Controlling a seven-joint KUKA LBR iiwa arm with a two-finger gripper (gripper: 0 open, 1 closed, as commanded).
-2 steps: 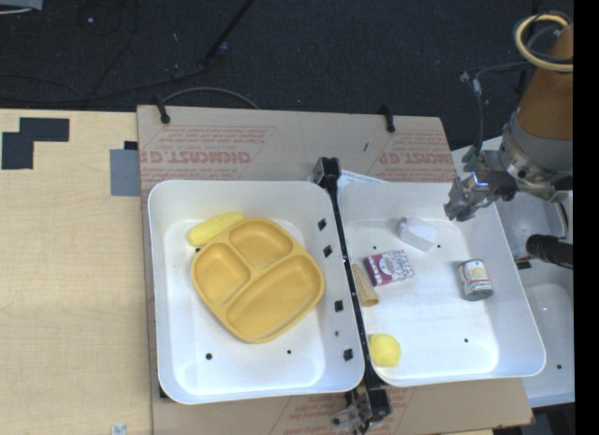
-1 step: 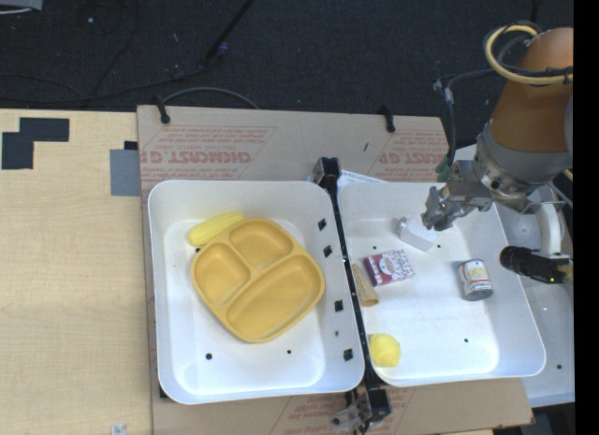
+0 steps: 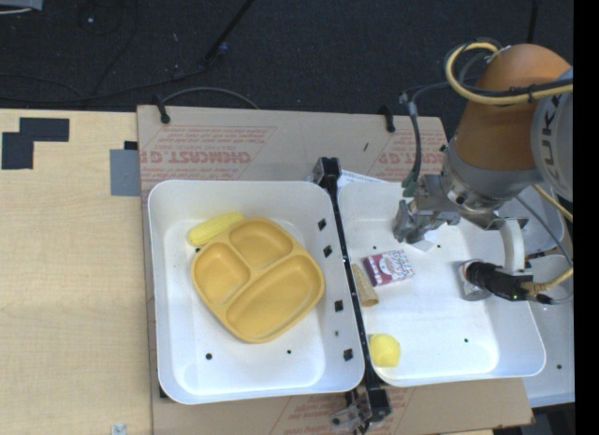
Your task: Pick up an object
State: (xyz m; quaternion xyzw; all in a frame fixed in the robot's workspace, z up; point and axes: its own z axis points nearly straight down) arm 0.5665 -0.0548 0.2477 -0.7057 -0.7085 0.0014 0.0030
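Positioning: claw (image 3: 415, 227) hangs over the right bin (image 3: 505, 354), near its far left part; nothing shows between its tips.
Claw state: cannot tell how far open.
Candidate objects: small printed packet (image 3: 389, 267) just below the claw; yellow lump (image 3: 385, 350) at the near rim.
Left bin (image 3: 178, 349): yellow divided tray (image 3: 257, 279).
Recommended approach: judged best to centre over the packet, descend straight, and avoid the centre divider (image 3: 344, 265).

robot lab, kuka arm (image 3: 505, 115), bench bins (image 3: 178, 349)
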